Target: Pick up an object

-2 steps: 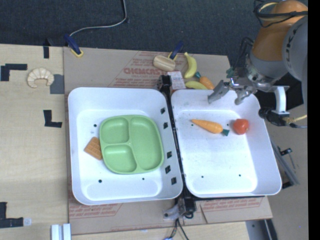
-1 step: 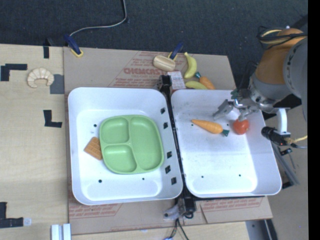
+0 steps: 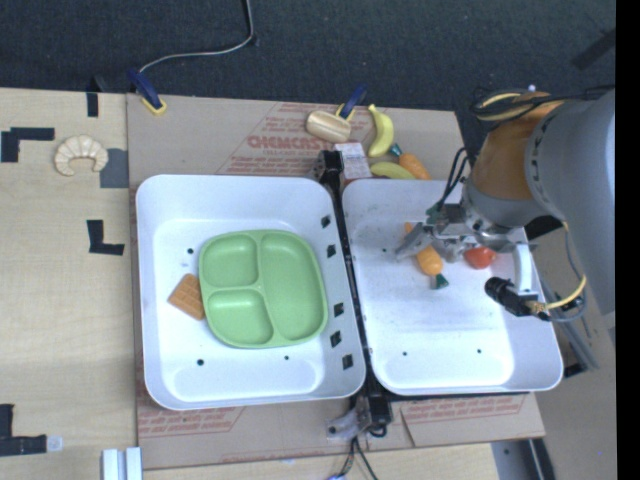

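While the small orange object lay on the floor of the right bin, toward its upper middle, the gripper stood directly over it. A dark green stub projected from the object's lower side, and a red object lay just beside it to the right. Whether the fingers were spread or closed could not be determined, because the wrist and the metal linkage covered them; no object was visibly clamped. By judgement, the step in hand was the approach or descent onto the orange object. The next move called for centring on that object, clear of the red neighbour, before closing. The left bin held a green divided plate and a tan cracker at its edge.
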You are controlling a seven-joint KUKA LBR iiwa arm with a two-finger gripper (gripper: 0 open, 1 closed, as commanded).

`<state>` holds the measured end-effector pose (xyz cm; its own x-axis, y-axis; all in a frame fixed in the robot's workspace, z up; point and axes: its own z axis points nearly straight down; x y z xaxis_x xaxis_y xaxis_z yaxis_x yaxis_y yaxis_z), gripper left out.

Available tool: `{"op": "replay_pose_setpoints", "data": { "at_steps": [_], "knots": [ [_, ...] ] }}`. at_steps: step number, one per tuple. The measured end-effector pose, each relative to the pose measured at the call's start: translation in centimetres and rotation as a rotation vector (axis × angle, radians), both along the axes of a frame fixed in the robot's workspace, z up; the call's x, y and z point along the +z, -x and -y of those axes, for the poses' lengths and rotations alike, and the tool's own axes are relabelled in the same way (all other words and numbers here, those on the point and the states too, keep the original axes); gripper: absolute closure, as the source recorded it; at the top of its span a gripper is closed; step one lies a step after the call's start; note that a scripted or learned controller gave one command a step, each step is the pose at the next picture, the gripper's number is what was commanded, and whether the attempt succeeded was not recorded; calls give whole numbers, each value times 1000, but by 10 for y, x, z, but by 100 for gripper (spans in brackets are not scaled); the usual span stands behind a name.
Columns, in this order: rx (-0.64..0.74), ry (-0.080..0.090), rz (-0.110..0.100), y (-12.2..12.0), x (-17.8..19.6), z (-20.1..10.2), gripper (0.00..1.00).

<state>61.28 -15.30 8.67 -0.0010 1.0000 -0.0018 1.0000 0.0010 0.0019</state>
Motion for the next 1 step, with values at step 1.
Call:
{"op": "replay_pose_setpoints", "data": {
  "at_steps": [1],
  "knots": [
    [0, 3, 4, -1, 11, 1, 100]
  ]
}}
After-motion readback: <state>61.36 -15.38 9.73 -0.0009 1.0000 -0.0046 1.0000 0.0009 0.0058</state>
